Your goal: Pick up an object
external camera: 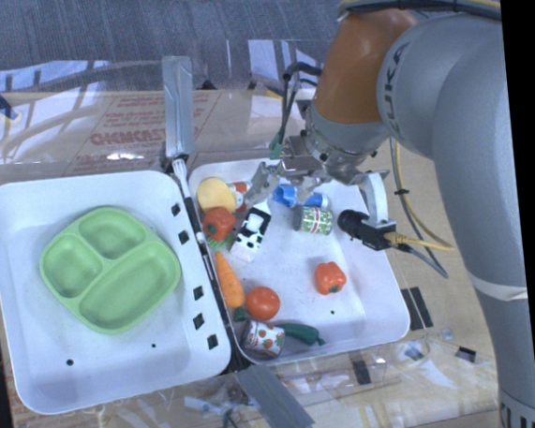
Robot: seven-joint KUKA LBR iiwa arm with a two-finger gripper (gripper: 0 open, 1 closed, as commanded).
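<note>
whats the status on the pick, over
Pincer low over right bin, near blue piece and small can. Nothing seen in its grip. Toy food crowds the bin's left side; green plate sits in left bin.

Arm bent low — end effector (287, 171) down

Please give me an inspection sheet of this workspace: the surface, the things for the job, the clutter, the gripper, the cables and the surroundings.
Surface: two white bins side by side, left bin and right bin, on a bench covered with cardboard.
Job's things: in the right bin, a yellow fruit, tomato, orange pepper, carrot, small can, black and white carton.
Clutter: green divided plate in the left bin.
Gripper: the gripper is low over the right bin's far side; finger state unclear.
Cables: yellow cable hanging by the arm.
Surroundings: grey tape strip at the front edge.
</note>
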